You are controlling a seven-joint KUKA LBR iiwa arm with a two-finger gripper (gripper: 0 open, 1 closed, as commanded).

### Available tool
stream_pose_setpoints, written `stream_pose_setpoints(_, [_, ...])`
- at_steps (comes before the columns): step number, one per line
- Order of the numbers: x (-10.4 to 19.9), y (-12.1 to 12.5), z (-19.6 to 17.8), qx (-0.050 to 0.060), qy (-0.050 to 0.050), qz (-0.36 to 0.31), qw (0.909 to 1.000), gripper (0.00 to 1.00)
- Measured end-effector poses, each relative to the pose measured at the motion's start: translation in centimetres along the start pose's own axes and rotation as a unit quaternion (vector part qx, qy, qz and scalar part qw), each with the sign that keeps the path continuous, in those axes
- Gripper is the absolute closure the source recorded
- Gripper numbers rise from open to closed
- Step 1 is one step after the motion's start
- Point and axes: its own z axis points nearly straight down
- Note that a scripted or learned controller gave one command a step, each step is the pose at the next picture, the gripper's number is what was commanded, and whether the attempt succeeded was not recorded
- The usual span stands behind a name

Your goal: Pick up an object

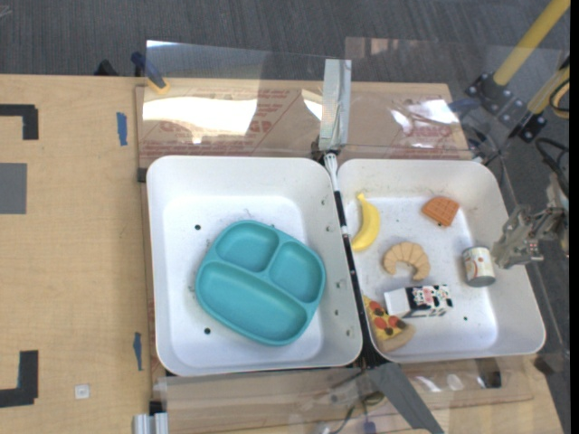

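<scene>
A: Where does the gripper (525,240) sit?
B: At the right edge of the frame, over the right bin's (516,319) rim, beside the small can (478,265). I cannot tell its finger state.
A: And the other objects?
B: Banana (365,223), croissant (407,259), waffle (441,211), milk carton (420,300) and pizza slice (387,321) lie in that bin; a teal divided plate (261,282) in the left bin (172,197).

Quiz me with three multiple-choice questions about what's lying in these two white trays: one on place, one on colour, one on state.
1. Where does the banana lie?
A. left bin
B. right bin, near the divider
C. on the cardboard

2. What colour is the divided plate?
A. teal
B. red
C. yellow

3. How does the small can rest?
A. stacked on the croissant
B. inside the plate
C. on the right bin's floor, apart from the other items

Answers: 1 B, it lies beside the divider. 2 A, it is plainly teal. 3 C, white floor shows all around it.
</scene>
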Motion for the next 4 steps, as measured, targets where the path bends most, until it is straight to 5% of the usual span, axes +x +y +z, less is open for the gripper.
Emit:
stream_pose_setpoints(1, [-1.3,0.2,12.2,-0.001,0.002,-0.046,0.9989,1.0])
stream_pose_setpoints(2, [-1.6,9.0,10.9,-0.002,0.002,-0.188,0.9822,1.0])
stream_pose_setpoints(3, [-3.9,3.2,-5.7,0.002,-0.004,-0.181,0.9835,1.0])
stream_pose_setpoints(4, [-3.7,3.4,-5.1,-0.002,0.002,-0.182,0.9833,0.0])
